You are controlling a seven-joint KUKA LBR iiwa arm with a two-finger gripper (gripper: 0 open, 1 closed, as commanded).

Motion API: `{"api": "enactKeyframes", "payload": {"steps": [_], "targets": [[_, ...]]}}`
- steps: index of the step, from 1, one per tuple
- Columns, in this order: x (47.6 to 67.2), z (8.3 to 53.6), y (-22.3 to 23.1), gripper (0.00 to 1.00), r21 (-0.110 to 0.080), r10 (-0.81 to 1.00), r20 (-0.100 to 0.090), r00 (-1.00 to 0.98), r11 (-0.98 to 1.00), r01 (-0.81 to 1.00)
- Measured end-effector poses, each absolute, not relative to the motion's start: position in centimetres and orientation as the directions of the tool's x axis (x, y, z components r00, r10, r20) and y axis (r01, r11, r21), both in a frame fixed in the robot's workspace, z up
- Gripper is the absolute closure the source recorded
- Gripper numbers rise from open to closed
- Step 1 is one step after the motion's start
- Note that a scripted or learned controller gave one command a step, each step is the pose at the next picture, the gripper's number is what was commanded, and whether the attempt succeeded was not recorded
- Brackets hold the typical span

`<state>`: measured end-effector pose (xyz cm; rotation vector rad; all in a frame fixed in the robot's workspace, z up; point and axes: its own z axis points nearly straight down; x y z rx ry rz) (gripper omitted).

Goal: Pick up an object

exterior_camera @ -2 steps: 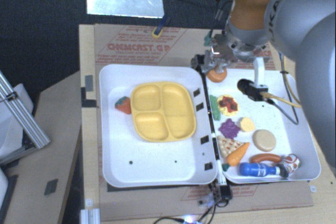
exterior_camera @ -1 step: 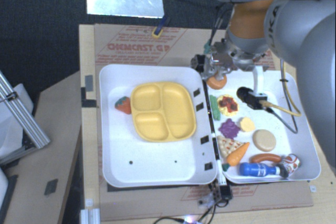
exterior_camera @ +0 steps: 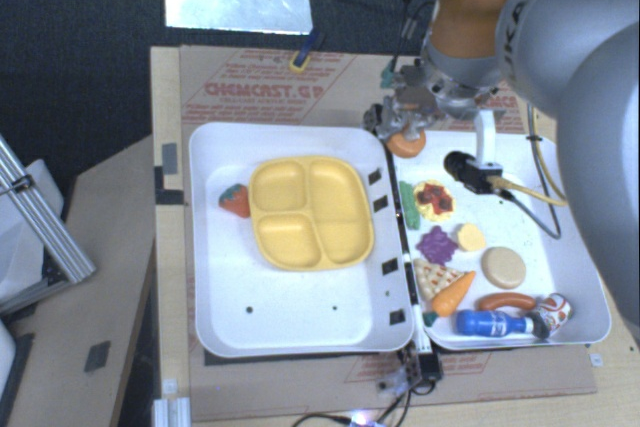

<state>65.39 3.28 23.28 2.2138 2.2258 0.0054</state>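
Blue bottle up front — orange disc (round) just beneath pincer

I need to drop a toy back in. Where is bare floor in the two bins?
Left bin: a wide bare strip along the near edge, below the yellow divided plate, and a narrower one above it. Right bin: crowded near the divider with toy food; barest patch sits right of the tan cookie.

One camera sat up high over the desk and looked down at a slant. It was far enough back to see both white bins, the left bin and the right bin, side by side. The big grey arm came in from the right, close to the camera.
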Motion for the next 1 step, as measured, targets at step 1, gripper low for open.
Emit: {"api": "enactKeyframes", "payload": {"steps": [1], "targets": [[65.24,23.46,2.49,1.0,0.003,1.0,0.0,-0.001,0.001,1.0]]}}
